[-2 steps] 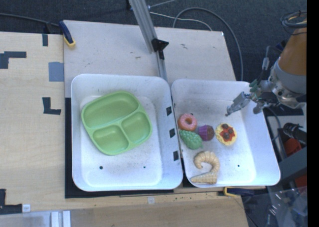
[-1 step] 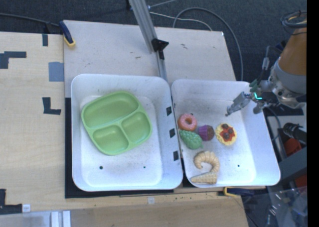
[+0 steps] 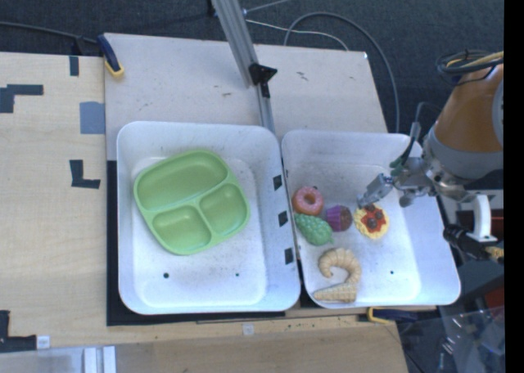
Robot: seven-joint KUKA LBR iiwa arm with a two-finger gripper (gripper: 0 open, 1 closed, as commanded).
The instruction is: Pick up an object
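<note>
gripper (image 3: pixel 378 190) fingers are seen low over the right bin (image 3: pixel 426 281), near its middle toward the right wall, just above and beside the small pizza toy (image 3: pixel 372 222); nothing is seen between them, and whether they are spread or closed cannot be told at this slant.

largest first: the left bin (image 3: pixel 196 294) is taken up toward its far left corner by a green divided plate (image 3: pixel 191 200), lying flat. in the right bin, a croissant toy (image 3: pixel 341 274) is laid near the front edge. a green vegetable toy (image 3: pixel 314 229) is set by the left wall, touching or just beside a pink donut toy (image 3: pixel 309 199) behind it and a small purple toy (image 3: pixel 338 217) to its right. the pizza toy lies just right of the purple one.

the pizza toy is judged the likeliest target, being nearest the fingers. it is judged light, stiff and smooth, so a slip is possible; being flat and low, it would best be taken across its rim, with the fingers kept apart from the purple toy.
</note>
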